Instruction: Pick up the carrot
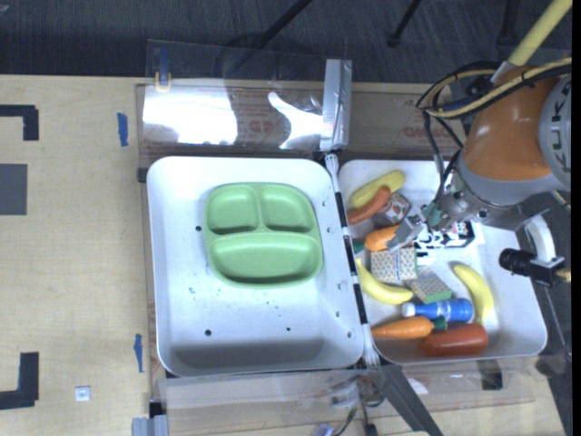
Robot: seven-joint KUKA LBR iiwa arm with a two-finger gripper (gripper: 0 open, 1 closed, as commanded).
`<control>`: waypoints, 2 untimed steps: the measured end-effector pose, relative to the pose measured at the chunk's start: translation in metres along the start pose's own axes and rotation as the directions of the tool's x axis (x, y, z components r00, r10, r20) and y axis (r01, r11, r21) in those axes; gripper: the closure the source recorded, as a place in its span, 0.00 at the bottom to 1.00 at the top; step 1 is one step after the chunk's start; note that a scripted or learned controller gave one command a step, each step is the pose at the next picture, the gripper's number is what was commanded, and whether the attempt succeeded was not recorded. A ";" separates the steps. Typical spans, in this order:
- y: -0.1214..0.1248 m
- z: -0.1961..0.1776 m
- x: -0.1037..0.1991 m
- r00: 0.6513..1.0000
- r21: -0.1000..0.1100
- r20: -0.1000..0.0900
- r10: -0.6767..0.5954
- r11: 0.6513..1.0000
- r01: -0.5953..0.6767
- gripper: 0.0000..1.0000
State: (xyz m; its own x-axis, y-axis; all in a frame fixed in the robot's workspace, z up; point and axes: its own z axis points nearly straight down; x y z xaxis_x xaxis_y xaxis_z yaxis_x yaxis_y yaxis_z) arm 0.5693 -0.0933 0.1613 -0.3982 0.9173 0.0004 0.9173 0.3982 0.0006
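Since the carrot [381, 238] sits wedged among a banana [381, 286] and a box [394, 263] in the right bin [531, 330], the gripper [413, 232], spread narrow beside it, may snag neighbours.

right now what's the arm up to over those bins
The arm's gripper is down in the right bin, among a clutter of toy food, close to a small carrot at the bin's left side. Another carrot lies near the front edge. Nothing looks lifted yet. The left bin has a green divided plate.
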 end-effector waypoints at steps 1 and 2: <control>0.023 0.047 -0.019 0.986 -0.014 0.014 -0.167 0.986 0.167 0.00; -0.027 0.071 -0.078 0.992 -0.012 0.003 -0.128 0.992 0.128 0.00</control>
State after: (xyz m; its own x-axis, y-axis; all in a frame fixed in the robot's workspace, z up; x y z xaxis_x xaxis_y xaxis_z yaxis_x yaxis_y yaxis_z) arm 0.5752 -0.1753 0.0898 -0.5126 0.8586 -0.0025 0.8585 0.5126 0.0123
